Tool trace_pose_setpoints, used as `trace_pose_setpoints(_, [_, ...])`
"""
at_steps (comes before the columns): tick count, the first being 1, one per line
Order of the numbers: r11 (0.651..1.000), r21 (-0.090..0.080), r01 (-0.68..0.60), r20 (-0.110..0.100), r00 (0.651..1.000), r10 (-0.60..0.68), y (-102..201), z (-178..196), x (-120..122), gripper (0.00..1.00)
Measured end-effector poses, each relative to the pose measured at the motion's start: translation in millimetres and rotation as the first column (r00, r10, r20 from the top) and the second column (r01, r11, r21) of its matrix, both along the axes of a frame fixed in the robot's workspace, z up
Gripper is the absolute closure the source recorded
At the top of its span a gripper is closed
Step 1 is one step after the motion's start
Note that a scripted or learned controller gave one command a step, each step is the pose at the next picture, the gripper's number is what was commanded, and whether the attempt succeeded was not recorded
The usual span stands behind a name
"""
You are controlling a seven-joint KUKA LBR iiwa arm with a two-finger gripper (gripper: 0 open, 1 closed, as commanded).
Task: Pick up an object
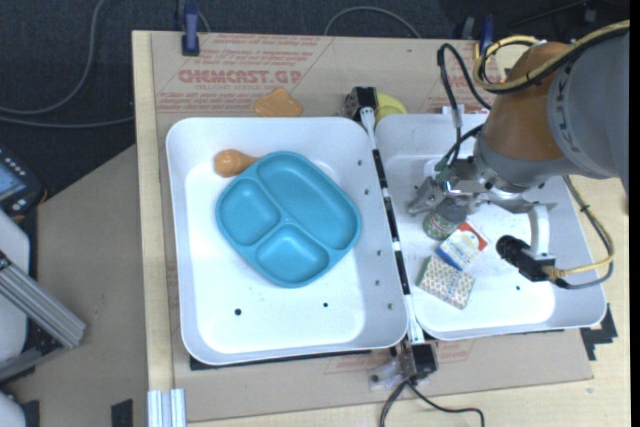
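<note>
- Camera view, far left of the surface (150, 215): it looks like a flat sheet of brown board with red print along its far edge. A blue clamp (189, 28) holds this edge. It plays no part in the risks.
- Left bin (200, 305): white, shallow, smooth plastic with rounded corners. In it lies a blue tray (288, 216), glossy, with three hollow compartments. A small orange rounded piece (234, 161) touches its far-left edge. Both are well apart from the hand, so I judge they are not the target now.
- Between the bins, at the far side, a yellow round thing (388, 105) sits beside a black clip; it is partly hidden.
- Right bin (520, 310): the hand (447, 193) is low over a greyish-green rounded object (440, 223), probably a small can or jar. I cannot tell if the hand is spread or closed, because the wrist covers it.
- Just near-right of this object lie a small white packet with red and blue print (463, 245) and a flat patterned packet (447, 282).
- Risks, in my judgement: the rounded object may roll or slip away from a metal grip; the thin packets are hard to pinch; the hand may push the white packet aside; the loose cables (560, 270) may catch.
</note>
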State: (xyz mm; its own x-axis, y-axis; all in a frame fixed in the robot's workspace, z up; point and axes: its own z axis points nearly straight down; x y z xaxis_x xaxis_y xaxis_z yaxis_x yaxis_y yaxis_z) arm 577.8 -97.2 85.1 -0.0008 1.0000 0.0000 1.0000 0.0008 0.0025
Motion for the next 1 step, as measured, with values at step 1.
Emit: trace_pose_setpoints(1, [1.0,-0.001,0.0,0.0,1.0,0.0,-5.5,-0.3,13.0,0.0])
